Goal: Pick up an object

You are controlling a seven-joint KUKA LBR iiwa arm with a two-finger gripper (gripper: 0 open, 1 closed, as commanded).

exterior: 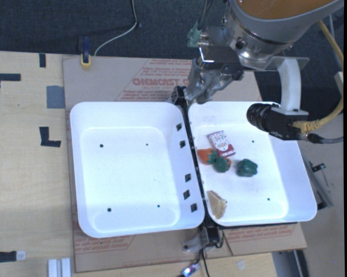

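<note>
Looming closest to the lens, grey arm with orange band, gripper poised over the far rim where the two white bins meet, whether clenched or released impossible to tell. Below: left bin, right bin. Well short of the gripper, toward the near side in the right bin: red-and-white packet, green object, smaller green piece, orange piece, tan scrap.

Two bins sit side by side on the bench, touching along their inner rims. Right bin holds a small packet toward its left-centre, two lumps just in front of it, and a wedge-shaped piece near the front-left corner. Hand hangs over the rear of the divide between bins.
</note>
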